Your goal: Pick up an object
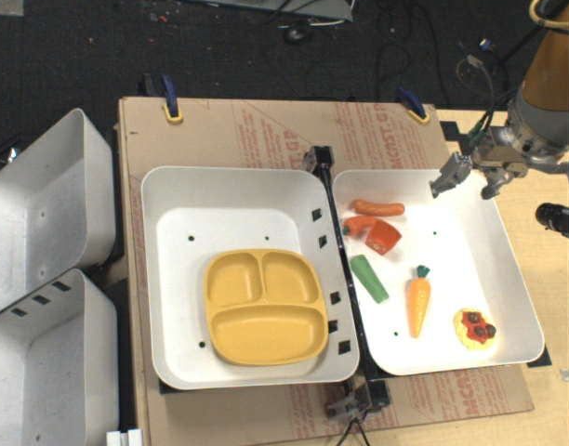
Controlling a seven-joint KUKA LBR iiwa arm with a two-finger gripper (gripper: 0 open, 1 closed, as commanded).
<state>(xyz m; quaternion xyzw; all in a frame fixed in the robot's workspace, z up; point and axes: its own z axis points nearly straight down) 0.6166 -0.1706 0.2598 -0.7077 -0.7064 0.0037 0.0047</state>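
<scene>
Carrot [418,307] x1, sausage [378,208] x1

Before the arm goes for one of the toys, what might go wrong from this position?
The sausage, red piece and green stick lie crowded by the divider, so the open claw may nudge neighbours or clip the bin wall. The pizza slice lies flat and may slip.

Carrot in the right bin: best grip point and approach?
Grip the carrot across its thick orange upper body, just below the green top, coming straight down from above. It lies flat, roughly lengthwise up-down in the view, so the gripper should close across its width, left to right. Bare bin floor on both sides leaves finger room; the green piece lies apart to the left.
</scene>
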